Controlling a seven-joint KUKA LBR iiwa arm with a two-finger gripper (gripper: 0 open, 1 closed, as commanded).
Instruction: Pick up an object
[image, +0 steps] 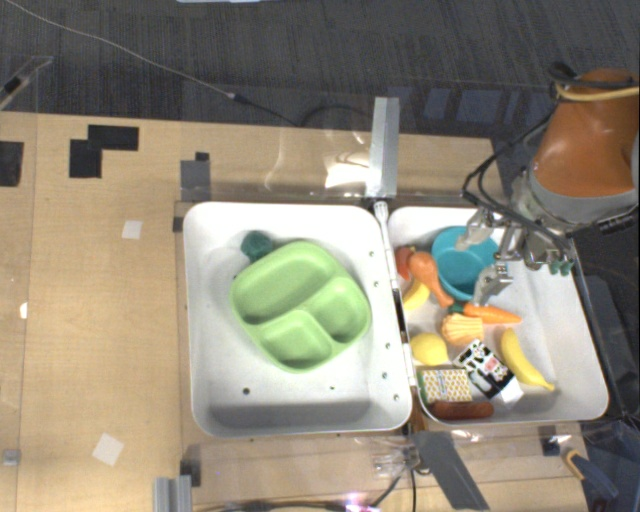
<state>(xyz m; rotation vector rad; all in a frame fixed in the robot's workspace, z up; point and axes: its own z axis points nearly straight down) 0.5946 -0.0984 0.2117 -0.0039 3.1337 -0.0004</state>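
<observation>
Right bin (590, 380), up top: gripper (492, 268) hangs over teal cup (462, 262), tips near cup's right rim. Jaw state? honestly cannot tell, too blurry. Nothing visibly held.

Relative to cup: carrot (490, 314) just below-right, banana (524, 360) further below, lemon (429, 348) below-left.

Cup looks like hard plastic toy, so guessing light, stiff, bit slick. Best bet: pinch rim wall, one finger inside, one outside. Carrot also easy, grab across middle.
</observation>
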